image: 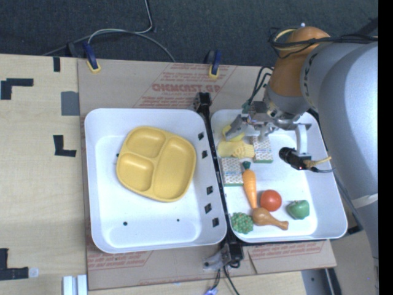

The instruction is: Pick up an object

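My gripper is low over the far part of the right bin, reaching in from the right. Just below it lies a yellow corn cob, and a small yellow piece shows at its left side. A patterned block lies right under the gripper, a second one a little nearer. Toward the front are an orange carrot, a red tomato, a green pepper, a drumstick and a broccoli.
The left bin bears a yellow divided plate in its far half. A black divider with clips runs between the two bins. The grey arm covers the right bin's far right corner.
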Controlling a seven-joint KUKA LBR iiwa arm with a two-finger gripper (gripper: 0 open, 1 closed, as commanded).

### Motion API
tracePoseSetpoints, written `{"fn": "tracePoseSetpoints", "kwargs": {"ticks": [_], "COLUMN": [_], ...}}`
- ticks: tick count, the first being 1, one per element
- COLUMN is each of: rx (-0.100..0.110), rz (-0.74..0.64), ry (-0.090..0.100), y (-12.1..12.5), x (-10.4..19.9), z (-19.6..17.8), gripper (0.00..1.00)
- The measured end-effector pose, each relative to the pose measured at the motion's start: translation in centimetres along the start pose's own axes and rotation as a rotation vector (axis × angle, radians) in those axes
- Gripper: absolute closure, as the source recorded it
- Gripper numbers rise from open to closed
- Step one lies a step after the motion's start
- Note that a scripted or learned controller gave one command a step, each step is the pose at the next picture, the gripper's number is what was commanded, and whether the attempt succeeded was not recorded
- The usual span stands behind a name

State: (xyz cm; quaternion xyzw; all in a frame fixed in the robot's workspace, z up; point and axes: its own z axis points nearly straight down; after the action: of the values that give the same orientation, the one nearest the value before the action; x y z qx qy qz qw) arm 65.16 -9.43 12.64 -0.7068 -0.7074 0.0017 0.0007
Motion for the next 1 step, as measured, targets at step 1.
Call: {"fn": "tracePoseSetpoints", "kwargs": {"ticks": [1], "rx": [-0.011], "rz": [-0.001], "ry": [-0.003], "y": [1.99], "x": [-0.82], "z": [3.55], "gripper": [0.0]}}
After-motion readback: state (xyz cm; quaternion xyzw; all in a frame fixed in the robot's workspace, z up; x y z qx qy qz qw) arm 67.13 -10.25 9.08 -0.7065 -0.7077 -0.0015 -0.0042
